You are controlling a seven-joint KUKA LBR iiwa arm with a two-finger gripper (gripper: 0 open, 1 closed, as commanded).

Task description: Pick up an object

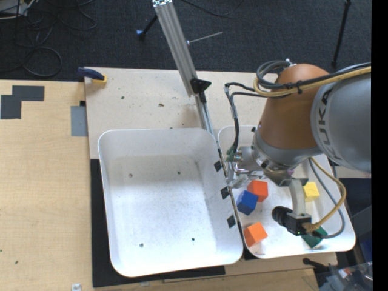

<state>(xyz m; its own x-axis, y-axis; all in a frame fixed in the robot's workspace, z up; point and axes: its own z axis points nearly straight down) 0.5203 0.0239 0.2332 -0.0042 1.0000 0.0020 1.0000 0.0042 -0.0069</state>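
Note:
The right bin (pixel 339 242) holds several small blocks. A red-orange block (pixel 259 188) touches a blue block (pixel 247 202) near the bin's left wall. An orange block (pixel 255 233) lies at the front left, a yellow block (pixel 311 190) towards the right, and a green piece (pixel 314 240) at the front right. My gripper (pixel 245 170) hangs low over the bin's left side, just above and left of the red-orange block. The bulky orange wrist hides most of it and the back of the bin. No block shows in its grasp.
The left bin (pixel 109 162) stands wall to wall with the right one. A slanted aluminium post (pixel 182 53) rises behind the bins, close to the wrist. A blue and yellow clamp (pixel 92 75) sits at the bench's far left corner.

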